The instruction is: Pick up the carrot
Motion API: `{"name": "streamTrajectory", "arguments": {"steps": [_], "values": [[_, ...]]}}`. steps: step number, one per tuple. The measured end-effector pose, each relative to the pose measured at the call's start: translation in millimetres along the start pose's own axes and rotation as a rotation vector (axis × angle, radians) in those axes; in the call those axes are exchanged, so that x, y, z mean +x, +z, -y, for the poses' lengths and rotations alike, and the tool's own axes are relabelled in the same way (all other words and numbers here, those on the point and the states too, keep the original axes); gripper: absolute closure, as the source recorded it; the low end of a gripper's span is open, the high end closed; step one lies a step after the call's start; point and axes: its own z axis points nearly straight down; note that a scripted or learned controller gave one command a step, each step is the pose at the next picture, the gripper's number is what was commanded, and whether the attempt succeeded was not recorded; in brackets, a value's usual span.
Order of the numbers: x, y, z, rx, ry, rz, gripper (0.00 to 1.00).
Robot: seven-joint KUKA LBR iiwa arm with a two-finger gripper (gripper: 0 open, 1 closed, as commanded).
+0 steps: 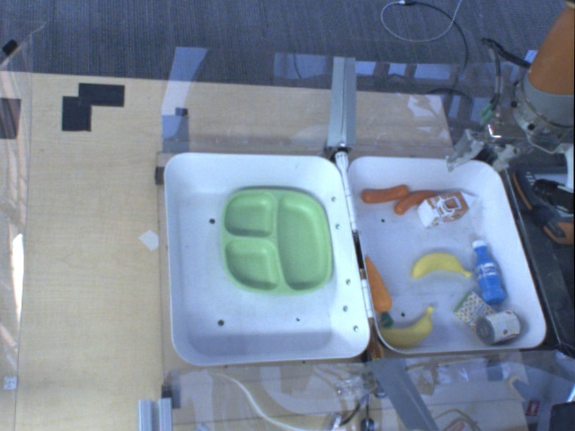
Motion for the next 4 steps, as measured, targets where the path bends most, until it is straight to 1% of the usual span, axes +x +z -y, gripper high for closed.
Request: {"name": "streamTrajectory", "arguments": {"steps": [1, 2, 3, 4], "values": [[17.0, 92.1, 17.6, -0.025, 0.268, 0.006, 0.0], [17.0, 92.1, 17.7, -0.025, 0.267, 0.006, 0.0], [42.0, 26.8, 98.8, 0.0, 0.153, -0.001, 0.0], [47.0, 121.5, 178.8, -0.007, 0.181, 0.0, 0.0]]}}
